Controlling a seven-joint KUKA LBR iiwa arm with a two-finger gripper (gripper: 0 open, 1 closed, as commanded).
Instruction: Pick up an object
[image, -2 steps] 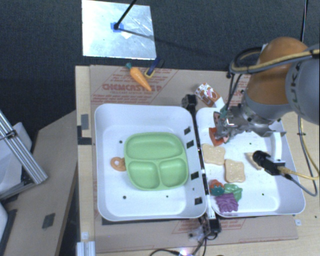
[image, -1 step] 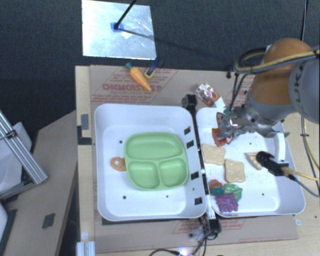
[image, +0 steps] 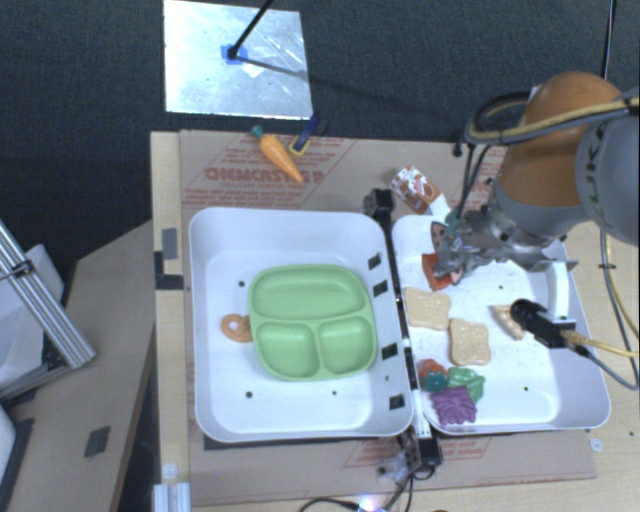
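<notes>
The gripper (image: 447, 257) is hanging low over the 11 o'clock corner of the right bin (image: 575, 400). The view is not showing whether it is open or closed, so that cannot be told. Directly beneath it, and partly covered by it, a red piece (image: 433, 270) is lying on the bin floor close to the wall shared with the left bin (image: 215, 400). This looks like the object being targeted, and nothing visible shows it being held.

The step in hand appears to be the final descent and closing on that red piece. To do it well, the arm is needing to stay centred on the piece rather than on its edge, because the divider wall is sitting just at its 9 o'clock side and is leaving little room there. A bread slice (image: 428, 308) is lying just at the piece's 6 o'clock, so a grasp running along the 12-to-6 line is risking catching the bread as well. Closing across the 3-to-9 line seems cleaner, provided the wall side is cleared.

A second bread slice (image: 469, 342) is resting well apart from the target, towards its 5 o'clock. A lift straight up, with no sideways drag, should be keeping the piece off the bin wall.
</notes>
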